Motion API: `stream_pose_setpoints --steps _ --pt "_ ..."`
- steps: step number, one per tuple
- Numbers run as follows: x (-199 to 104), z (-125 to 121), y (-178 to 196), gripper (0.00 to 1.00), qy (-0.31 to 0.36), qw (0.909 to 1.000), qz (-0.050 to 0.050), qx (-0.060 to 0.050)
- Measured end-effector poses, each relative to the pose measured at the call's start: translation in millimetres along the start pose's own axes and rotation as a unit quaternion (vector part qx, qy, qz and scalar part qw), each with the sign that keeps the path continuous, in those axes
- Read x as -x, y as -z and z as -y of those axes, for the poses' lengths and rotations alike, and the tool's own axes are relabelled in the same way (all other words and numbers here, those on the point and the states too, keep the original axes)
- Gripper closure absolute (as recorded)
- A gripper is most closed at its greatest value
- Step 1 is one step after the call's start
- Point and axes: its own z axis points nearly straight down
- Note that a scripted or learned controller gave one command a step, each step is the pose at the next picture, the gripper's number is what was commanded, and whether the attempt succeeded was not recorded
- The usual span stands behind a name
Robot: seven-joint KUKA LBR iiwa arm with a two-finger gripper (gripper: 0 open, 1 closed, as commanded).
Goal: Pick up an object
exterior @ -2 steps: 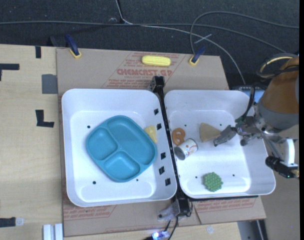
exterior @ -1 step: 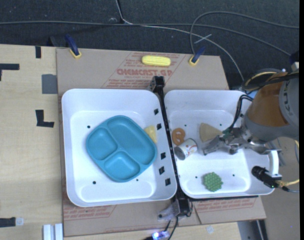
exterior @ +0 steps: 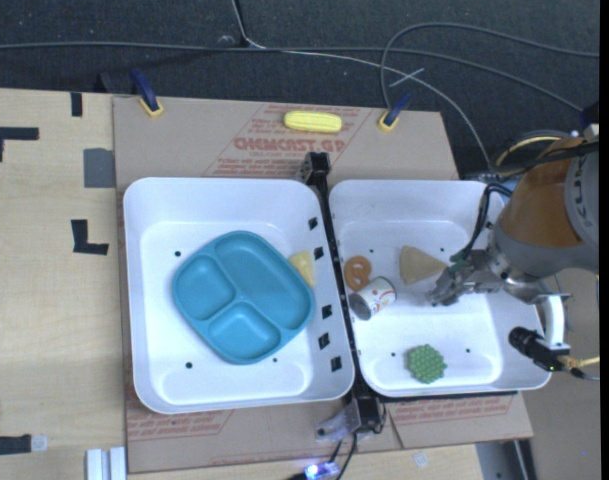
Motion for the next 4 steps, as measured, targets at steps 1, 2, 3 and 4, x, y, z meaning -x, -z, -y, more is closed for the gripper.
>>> stream_pose_setpoints --steps 1,2,3,4 --pt "-9.7 -2.9 55.5 1.0 0.0 1.0 0.001 0.002" --pt "-12.7 -0.4 118.0 1.0 0.0 1.0 0.001 0.004" --pt "-12.8 -0.9 143.1 1.0 0.0 1.0 0.001 0.002" --pt "-68.3 -20.3 135.7 1.0 0.001 1.0 0.001 0.001"
